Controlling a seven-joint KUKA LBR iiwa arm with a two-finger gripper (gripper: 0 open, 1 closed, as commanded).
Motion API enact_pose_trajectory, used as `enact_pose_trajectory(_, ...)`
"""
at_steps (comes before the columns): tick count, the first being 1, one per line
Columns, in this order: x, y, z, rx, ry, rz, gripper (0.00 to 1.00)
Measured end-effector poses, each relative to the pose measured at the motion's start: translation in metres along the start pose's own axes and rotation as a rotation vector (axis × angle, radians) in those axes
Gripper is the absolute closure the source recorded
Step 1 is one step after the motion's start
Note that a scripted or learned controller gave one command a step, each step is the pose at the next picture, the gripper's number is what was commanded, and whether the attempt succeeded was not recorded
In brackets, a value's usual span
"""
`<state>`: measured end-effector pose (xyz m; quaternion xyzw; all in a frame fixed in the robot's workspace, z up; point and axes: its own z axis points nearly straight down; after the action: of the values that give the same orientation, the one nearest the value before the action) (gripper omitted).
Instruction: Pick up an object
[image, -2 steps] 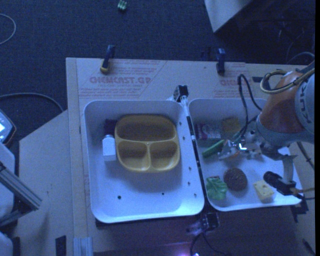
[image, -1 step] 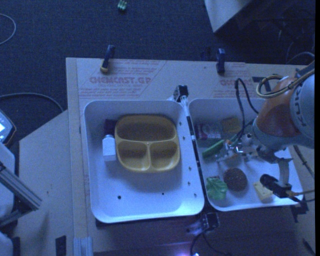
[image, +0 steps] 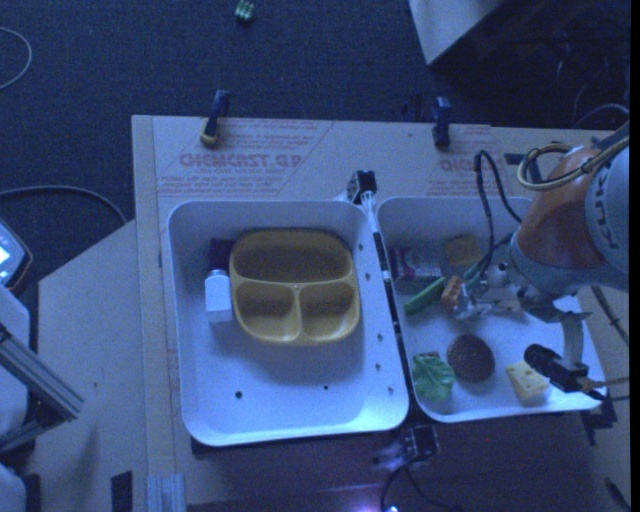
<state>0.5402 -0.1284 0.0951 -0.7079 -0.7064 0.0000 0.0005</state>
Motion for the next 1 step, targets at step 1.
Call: enact_pose_trajectory(1,-0.0004,0.0016,-0.0638,-0.008,-0.003,-0.003,1.00)
